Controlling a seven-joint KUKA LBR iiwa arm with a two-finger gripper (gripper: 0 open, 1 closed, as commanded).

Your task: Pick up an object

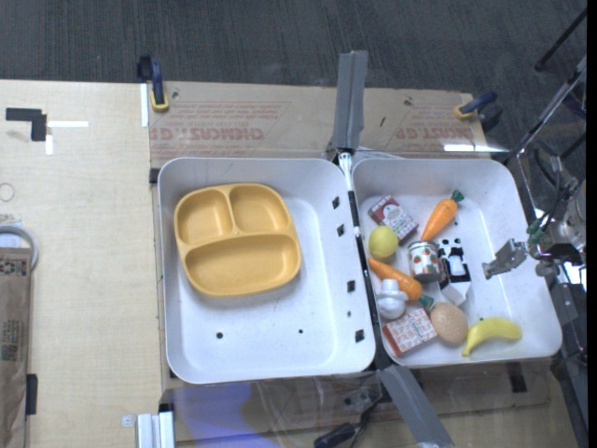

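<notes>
The gripper (508,258) hovers at the right bin's (508,180) right side; whether it is open or closed cannot be told. Nearby objects: a banana (492,332) lying roughly left-right near the front wall, and a carrot (440,217) slanting up-right, green top toward the far wall

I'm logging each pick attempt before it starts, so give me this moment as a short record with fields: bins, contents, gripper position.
left bin: holds a yellow divided plate
right bin: holds a pile of toy food
items in right bin: upright carrot, lying carrot, lemon, egg, banana, small can, two red packets
gripper: at the right bin's right side, above bare floor, apart from the pile
held object: none seen
</notes>
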